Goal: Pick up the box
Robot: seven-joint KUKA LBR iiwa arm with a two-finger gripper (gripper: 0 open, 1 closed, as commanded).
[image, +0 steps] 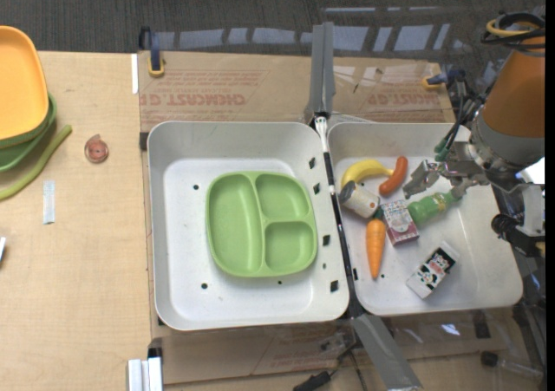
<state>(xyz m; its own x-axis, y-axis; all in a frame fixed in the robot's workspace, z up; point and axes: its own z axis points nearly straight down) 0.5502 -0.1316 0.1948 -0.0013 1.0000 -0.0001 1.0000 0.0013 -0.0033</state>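
Camera view: the gripper (434, 174) hovers in the right bin (486, 294), fingers spread and holding nothing, above a green bottle (431, 205). The box (399, 223) lies just beside it, touching the carrot (375, 246).

Single arm enters from right edge, orange band (519, 90) high on upper right, grey wrist section below it. Wrist angled down and leftward. Gripper (431, 177) at end of metal linkage, fingers pointing left, spread apart, nothing between them. Cables run along arm's upper side.
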